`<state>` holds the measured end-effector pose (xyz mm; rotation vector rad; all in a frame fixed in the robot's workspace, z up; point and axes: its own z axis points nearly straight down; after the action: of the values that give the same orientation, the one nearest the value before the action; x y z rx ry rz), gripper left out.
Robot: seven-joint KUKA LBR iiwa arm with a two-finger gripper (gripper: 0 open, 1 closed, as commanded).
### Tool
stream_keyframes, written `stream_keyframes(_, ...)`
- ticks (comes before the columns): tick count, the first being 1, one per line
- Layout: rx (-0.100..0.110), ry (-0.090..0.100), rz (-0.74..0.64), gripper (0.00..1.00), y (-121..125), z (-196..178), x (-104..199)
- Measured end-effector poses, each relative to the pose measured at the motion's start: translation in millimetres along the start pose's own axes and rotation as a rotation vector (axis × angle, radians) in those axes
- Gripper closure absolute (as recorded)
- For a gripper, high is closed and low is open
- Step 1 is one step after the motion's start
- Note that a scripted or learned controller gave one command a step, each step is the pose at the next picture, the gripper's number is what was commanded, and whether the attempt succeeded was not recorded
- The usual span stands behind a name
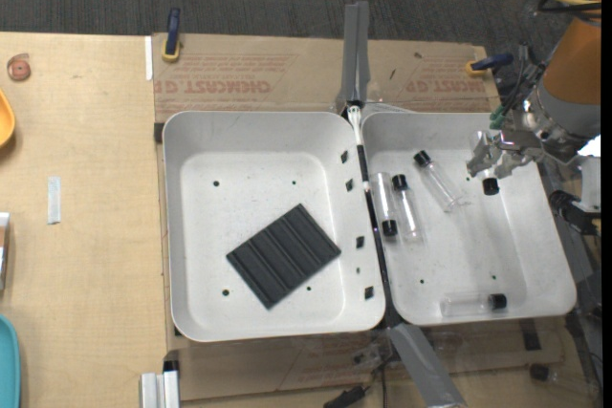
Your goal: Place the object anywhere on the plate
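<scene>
A dark ribbed rectangular plate (284, 255) lies tilted on the floor of the left bin (191, 205). Several clear tubes with black caps lie in the right bin (535, 244): two side by side near its left wall (397, 205), one slanted further back (435, 179), and one along the front wall (473, 305). My gripper (491, 160) hangs over the right bin's back right part. A small black cap (491, 187) shows just below it; whether it belongs to a tube held in the gripper is unclear.
A metal divider (356, 62) runs between the bins at the back. Brown cardboard (249, 76) lies behind them with clamps at its corners. The wooden bench (76, 205) stretches to the left. Cables and the arm's orange band (579, 62) crowd the right side.
</scene>
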<state>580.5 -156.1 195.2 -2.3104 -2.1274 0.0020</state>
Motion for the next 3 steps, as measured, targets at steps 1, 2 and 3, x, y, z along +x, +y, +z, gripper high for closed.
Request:
stream_keyframes(1, 0.002, 0.000, -0.160, 1.00, -53.9, -30.0, 61.5)
stream_keyframes(2, 0.002, 0.000, -0.493, 1.00, -83.0, 4.1, 119.8)
stream_keyframes(3, 0.000, -0.001, -0.713, 1.00, -62.8, -15.8, 177.4)
